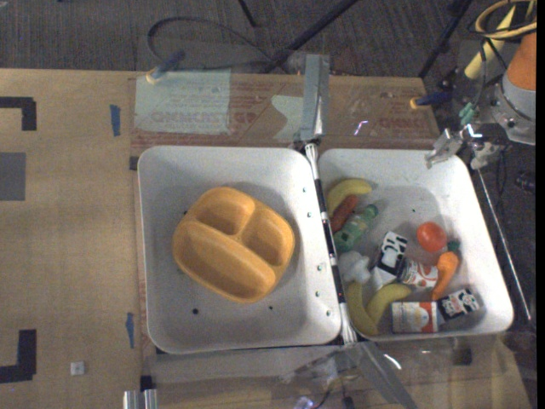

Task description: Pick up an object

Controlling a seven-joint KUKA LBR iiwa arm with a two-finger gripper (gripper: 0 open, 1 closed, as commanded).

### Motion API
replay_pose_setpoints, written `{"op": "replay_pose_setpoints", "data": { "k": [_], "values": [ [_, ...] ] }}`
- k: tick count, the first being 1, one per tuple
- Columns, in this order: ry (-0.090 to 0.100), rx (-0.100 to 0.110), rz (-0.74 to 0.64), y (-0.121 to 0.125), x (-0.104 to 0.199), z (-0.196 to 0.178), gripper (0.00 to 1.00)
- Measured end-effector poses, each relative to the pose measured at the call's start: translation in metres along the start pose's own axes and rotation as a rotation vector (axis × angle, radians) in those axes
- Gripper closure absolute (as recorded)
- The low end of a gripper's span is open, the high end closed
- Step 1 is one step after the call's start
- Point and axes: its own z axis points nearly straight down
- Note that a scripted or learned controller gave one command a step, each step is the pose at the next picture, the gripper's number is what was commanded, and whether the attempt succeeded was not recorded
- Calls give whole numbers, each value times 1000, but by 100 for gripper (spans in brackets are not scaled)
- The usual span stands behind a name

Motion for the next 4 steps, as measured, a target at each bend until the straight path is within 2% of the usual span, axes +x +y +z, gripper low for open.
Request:
{"op": "replay_pose_setpoints", "data": {
  "k": [1, 2, 3, 4],
  "values": [
    [10, -8, -73, -34, 0, 107, 0],
    [0, 0, -114, -57, 43, 93, 0],
    [-1, -5, -211, -140, 59, 119, 0],
    [-2, -8, -71, -158, 102, 119, 0]
  ]
}}
